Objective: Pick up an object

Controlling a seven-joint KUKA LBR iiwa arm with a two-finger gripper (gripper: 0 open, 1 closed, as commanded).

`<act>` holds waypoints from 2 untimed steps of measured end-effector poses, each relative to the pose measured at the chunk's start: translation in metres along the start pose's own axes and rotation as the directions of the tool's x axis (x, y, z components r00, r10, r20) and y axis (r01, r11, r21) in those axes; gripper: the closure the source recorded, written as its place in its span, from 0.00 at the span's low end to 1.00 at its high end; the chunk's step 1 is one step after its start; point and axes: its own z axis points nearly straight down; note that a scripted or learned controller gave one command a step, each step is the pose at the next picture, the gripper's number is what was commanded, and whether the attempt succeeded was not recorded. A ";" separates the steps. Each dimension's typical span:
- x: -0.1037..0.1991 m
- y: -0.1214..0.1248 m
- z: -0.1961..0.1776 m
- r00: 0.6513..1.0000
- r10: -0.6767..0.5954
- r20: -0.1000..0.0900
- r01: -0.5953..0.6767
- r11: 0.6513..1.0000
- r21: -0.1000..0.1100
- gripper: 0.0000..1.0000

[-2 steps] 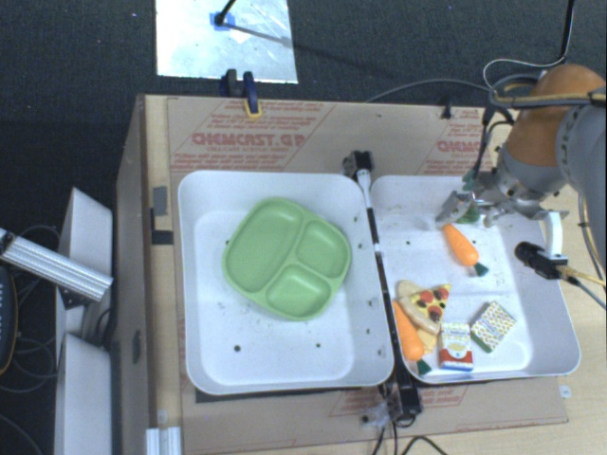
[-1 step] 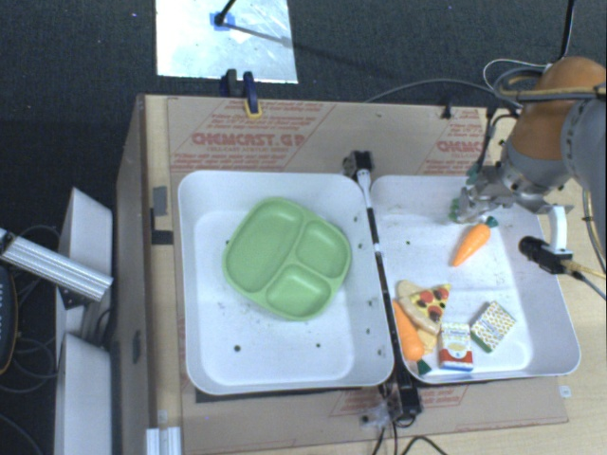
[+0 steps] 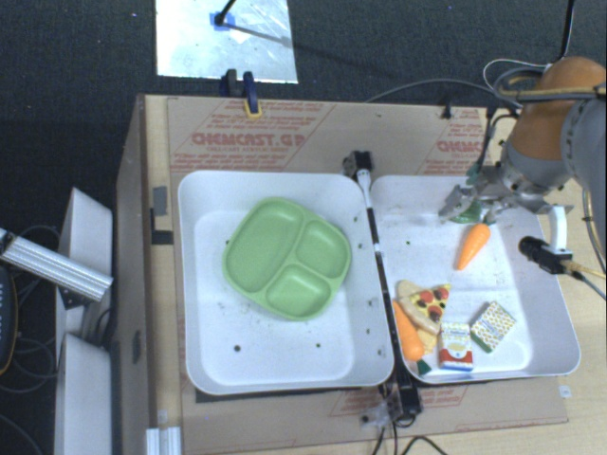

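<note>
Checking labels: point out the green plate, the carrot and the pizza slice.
green plate (image 3: 287, 258): camera view, on the ridge between its compartments.
carrot (image 3: 472, 245): camera view, middle of its orange body.
pizza slice (image 3: 427, 304): camera view, on its topped face.

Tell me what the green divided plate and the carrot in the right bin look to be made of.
Green divided plate: likely moulded plastic, matte, uniform pale green with soft rounded compartment edges. Carrot: probably a plastic toy, smooth and evenly orange with a green top.

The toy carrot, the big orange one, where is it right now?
The toy carrot lies in the right bin, toward its far end, just below the gripper and up-right of the pizza slice.
</note>
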 end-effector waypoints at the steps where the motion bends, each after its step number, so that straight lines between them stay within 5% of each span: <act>1: -0.031 0.015 0.026 1.000 0.001 -0.004 -0.001 1.000 0.005 0.00; 2: -0.032 0.012 0.018 1.000 0.000 -0.005 0.000 1.000 0.024 1.00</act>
